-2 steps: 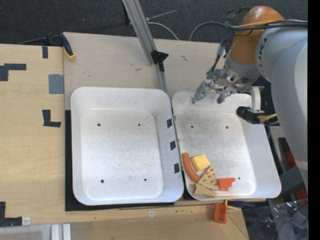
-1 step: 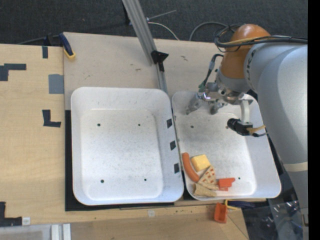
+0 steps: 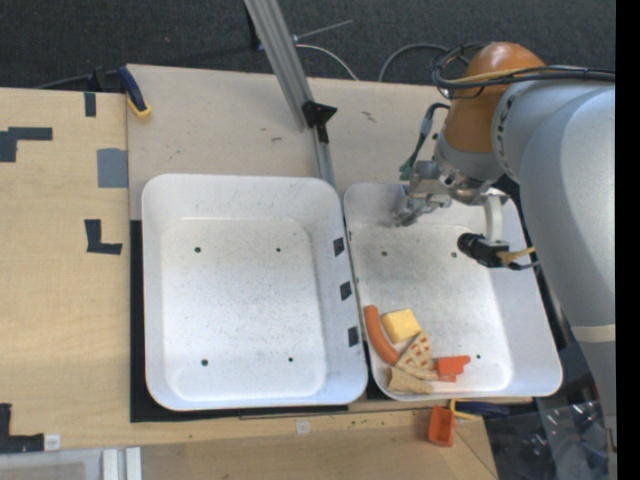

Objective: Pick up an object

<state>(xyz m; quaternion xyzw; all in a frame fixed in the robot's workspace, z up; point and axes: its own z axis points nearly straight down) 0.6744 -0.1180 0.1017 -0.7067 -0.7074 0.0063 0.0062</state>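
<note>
From the overhead camera, the grey arm [image 3: 560, 168] with its orange band [image 3: 490, 73] reaches in from the right, and its gripper [image 3: 408, 211] hangs over the far left corner of the right bin [image 3: 520, 298]. Whether it is open or closed cannot be told, as the tip is small and blurred against the white floor. Nothing can be seen caught in it.

The objects lie well apart from it, clustered at the near edge of the same bin: a toy hot dog [image 3: 379, 334] at the left, a yellow block [image 3: 402, 324] just beside it, a pizza-slice toy [image 3: 417, 352] and a tan wedge [image 3: 409, 381] nearer still, and a small orange-red piece [image 3: 452, 366] to their right.

The left bin [image 3: 240, 193] sits alongside, touching the right one.
</note>
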